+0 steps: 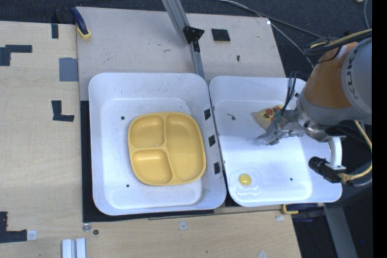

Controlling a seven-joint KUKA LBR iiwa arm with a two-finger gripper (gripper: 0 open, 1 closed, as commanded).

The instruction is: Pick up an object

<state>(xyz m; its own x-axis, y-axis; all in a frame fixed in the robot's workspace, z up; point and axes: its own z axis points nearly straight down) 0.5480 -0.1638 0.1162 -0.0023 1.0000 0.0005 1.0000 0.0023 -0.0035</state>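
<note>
The counter carries two white bins side by side. The left bin holds one yellow three-compartment plate, lying flat at its centre. The right bin holds two small things: a fried-egg toy near its lower edge and a small yellow-and-red object toward the upper right. The arm reaches in from the right; its claw sits low in the right bin, just below the small object and well above the egg. Whether the claw is open or closed cannot be told.
</note>
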